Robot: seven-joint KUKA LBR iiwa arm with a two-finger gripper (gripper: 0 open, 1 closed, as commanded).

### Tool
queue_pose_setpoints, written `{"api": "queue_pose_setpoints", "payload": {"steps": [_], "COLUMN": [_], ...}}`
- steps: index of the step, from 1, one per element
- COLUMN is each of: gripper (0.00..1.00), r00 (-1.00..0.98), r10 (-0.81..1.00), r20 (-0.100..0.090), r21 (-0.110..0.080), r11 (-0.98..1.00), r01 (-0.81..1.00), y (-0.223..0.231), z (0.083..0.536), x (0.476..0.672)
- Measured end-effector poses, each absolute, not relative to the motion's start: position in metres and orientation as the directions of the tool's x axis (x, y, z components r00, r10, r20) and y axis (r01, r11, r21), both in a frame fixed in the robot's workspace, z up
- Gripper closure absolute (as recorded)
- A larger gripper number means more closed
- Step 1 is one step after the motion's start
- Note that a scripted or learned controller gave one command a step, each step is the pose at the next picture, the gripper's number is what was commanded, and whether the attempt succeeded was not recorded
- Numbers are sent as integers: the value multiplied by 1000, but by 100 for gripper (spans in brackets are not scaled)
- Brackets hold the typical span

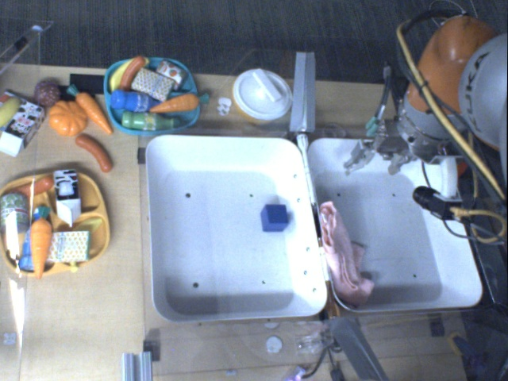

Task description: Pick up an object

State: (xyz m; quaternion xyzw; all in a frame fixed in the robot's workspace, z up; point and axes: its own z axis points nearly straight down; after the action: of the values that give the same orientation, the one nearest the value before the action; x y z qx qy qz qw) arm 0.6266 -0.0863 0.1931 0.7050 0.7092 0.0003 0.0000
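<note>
A small blue cube (275, 217) sits near the middle right of the left bin (182, 292). A crumpled pink cloth (343, 254) lies along the left wall of the right bin (444, 292). My gripper (375, 155) hangs over the back left part of the right bin, above and to the right of the cloth. Its fingers (355, 157) are spread apart with nothing between them.
A blue bowl (119, 117) of toy food and a white lid (262, 94) stand behind the left bin. A yellow tray (99, 213) with toy food lies at the far left. Black and yellow cables (444, 205) run over the right bin's right side.
</note>
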Motion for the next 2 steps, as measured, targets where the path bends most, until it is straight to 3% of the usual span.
{"api": "queue_pose_setpoints", "payload": {"steps": [1,2], "gripper": [0,0], "r00": [-56,-132], "r10": [998,991], "r20": [0,-1], "r21": [5,5], "r11": [56,132], "r01": [998,991], "y": [-90,-144], "z": [96,138], "x": [599,606]}}
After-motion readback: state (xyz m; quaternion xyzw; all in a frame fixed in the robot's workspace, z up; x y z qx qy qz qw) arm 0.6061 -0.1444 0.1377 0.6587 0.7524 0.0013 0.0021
